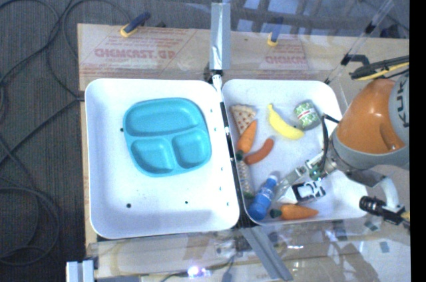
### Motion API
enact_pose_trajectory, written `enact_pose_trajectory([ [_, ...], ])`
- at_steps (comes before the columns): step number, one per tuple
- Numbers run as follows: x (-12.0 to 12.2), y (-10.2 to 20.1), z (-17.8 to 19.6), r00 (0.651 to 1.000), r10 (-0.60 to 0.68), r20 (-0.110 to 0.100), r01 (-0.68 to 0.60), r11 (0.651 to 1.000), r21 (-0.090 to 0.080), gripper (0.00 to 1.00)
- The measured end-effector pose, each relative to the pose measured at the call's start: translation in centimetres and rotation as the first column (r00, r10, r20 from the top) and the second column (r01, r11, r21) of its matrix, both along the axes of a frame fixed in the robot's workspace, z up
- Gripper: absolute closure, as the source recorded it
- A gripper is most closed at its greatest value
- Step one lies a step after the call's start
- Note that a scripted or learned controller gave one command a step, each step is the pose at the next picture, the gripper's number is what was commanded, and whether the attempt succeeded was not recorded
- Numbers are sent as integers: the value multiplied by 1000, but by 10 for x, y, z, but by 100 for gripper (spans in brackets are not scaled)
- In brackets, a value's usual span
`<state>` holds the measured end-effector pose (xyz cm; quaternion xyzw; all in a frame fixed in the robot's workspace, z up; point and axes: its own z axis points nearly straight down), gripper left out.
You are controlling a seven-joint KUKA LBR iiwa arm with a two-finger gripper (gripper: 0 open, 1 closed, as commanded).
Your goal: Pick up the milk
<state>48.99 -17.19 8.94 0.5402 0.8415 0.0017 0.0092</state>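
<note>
Gripper (pixel 307 175) low in the right bin (pixel 333 98), near its front edge; whether it is apart or together cannot be told. Milk: a blue bottle (pixel 263 197) lying tilted at the bin's front left corner, just beside the gripper. Orange carrot (pixel 297 211) along the front edge. Banana (pixel 283 124) toward the back. Blue tray (pixel 169 135) in the left bin (pixel 106 207).

Two white bins (pixel 100 161) sit on a tan bench (pixel 153 51) printed with faded red lettering. The left holds a turquoise tray (pixel 168 136). The right holds a yellow banana (pixel 283 125), two orange carrots (pixel 247 136), a blue bottle (pixel 264 197) (darker cap) and a green-and-white patterned can (pixel 305 114).
</note>
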Motion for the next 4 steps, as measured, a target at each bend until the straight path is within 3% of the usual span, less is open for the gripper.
enact_pose_trajectory([
  [1,2,2,10,1000,3,1,-3,1000,4,100],
  [2,2,2,10,1000,3,1,-3,1000,4,0],
  [3,0,-43,-1,996,-84,-12,85,996,17,0],
  [4,6,-33,1,837,-547,-10,547,837,28,0],
])
